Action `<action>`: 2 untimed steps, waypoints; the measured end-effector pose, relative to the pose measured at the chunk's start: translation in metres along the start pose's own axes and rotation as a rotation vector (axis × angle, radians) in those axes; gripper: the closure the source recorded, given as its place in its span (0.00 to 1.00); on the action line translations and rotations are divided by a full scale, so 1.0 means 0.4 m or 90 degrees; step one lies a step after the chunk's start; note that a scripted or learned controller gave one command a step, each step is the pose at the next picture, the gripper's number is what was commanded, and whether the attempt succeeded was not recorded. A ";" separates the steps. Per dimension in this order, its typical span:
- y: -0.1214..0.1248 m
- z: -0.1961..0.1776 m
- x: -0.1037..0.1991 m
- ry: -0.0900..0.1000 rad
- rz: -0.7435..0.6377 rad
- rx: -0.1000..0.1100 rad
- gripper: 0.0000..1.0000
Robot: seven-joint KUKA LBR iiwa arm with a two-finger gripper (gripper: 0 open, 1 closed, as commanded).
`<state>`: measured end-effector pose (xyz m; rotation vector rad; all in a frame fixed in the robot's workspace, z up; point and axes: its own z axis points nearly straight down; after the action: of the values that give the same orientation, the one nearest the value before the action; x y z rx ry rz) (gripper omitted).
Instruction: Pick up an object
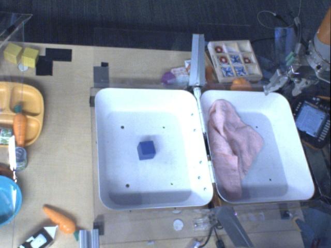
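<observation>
Above the right bin's (297, 138) far right corner, the gripper (283, 80) hangs with fingers spread wide, holding nothing. Pink cloth (232, 143) lies crumpled along that bin's left side. Blue cube (147, 149) sits alone in the left bin (108, 133), unobstructed.

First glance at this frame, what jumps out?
The pink cloth crumpled across the left half of the right bin, and the small blue cube sitting alone near the middle of the left bin. The end effector hovers at the right bin's far right corner, nothing between its fingers. Orange carrots and a yellow tray lie on the bench at left.
</observation>
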<state>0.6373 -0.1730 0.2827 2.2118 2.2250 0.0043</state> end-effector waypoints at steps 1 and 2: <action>-0.014 0.278 0.017 0.001 -0.042 0.002 0.00; -0.063 0.467 0.132 0.000 -0.151 -0.001 0.00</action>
<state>0.6129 -0.1207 0.0956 1.9320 2.4707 0.0061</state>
